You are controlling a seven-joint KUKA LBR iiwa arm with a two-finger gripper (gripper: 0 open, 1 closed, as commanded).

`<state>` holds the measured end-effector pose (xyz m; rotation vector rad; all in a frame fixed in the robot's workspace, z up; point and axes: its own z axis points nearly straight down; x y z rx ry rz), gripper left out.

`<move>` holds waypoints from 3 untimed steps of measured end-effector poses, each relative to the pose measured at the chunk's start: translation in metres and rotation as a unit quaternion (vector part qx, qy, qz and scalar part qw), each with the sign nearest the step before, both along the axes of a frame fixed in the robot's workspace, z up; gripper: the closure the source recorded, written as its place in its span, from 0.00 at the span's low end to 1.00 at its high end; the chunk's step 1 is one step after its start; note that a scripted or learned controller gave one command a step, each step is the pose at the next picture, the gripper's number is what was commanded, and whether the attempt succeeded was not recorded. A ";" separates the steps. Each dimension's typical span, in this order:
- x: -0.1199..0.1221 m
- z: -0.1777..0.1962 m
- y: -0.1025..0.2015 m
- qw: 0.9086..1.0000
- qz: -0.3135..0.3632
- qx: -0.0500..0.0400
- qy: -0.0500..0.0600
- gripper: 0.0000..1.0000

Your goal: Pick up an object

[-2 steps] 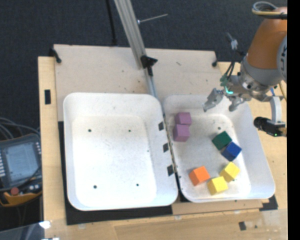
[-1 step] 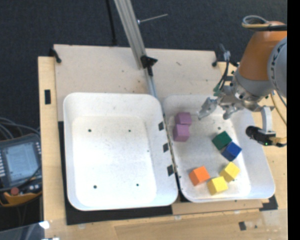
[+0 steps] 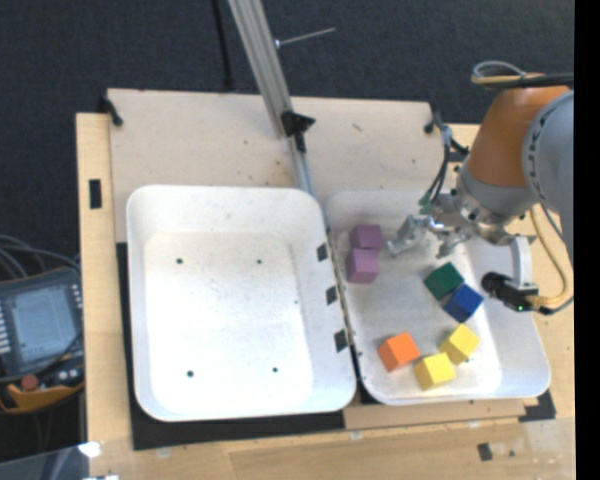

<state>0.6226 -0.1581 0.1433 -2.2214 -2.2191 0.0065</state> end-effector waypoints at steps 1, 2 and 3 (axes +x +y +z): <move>0.000 -0.048 -0.001 1.000 0.000 0.000 -0.003 0.00; 0.002 -0.034 -0.002 1.000 -0.003 0.000 -0.005 1.00; 0.003 0.010 -0.005 1.000 -0.003 0.000 -0.005 1.00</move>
